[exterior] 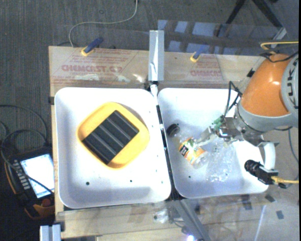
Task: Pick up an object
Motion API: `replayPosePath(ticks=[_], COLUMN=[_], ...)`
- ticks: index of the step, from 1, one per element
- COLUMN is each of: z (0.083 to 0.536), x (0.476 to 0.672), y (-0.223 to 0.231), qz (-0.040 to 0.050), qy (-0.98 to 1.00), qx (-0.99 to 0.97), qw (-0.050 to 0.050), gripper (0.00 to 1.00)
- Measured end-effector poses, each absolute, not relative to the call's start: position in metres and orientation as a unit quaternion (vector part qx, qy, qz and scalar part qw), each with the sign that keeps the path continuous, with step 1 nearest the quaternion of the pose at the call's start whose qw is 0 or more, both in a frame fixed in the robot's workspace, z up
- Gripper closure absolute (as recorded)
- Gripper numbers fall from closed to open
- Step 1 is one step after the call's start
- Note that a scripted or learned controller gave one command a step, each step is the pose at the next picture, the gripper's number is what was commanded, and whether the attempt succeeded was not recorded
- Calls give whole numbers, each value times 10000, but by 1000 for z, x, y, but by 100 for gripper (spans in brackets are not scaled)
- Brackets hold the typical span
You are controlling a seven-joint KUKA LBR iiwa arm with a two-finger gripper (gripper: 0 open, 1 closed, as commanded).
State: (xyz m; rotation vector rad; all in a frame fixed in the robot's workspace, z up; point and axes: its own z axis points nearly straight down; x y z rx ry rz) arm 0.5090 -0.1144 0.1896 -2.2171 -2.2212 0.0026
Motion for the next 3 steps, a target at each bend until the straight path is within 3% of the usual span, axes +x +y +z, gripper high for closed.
replayPosePath(ticks=[1,2,3], z=[202,98,107], x=[484,521,521], y=[-123,-102,-102], qz=[0,-7,-7], qy=[-7824,-7980,-7976], qx=[-6228,-6026,-6032], qw=[7,5,15], gripper=[0,0,100])
